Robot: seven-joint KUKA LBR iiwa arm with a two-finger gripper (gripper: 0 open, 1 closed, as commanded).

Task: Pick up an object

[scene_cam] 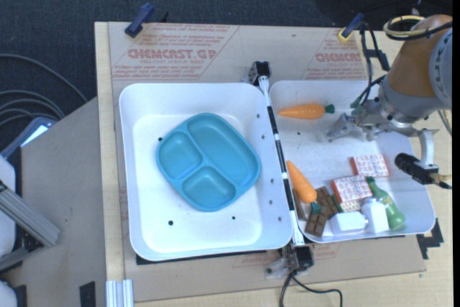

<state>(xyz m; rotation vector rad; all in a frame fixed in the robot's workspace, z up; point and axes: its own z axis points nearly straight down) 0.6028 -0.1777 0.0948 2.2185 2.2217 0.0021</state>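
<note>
Orange plastic carrot [302, 111], probably light, stiff and slippery, lies far in the right bin [424, 219], best pinched mid-body, just left of the gripper [343, 130], whose jaws look spread and empty.

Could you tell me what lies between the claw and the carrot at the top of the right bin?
In the camera view, nothing: just bare white floor of the right bin separates the claw from the carrot, whose green end points toward the claw.

Grey arm [413, 93], orange band, black cables, metal jaws.
</note>
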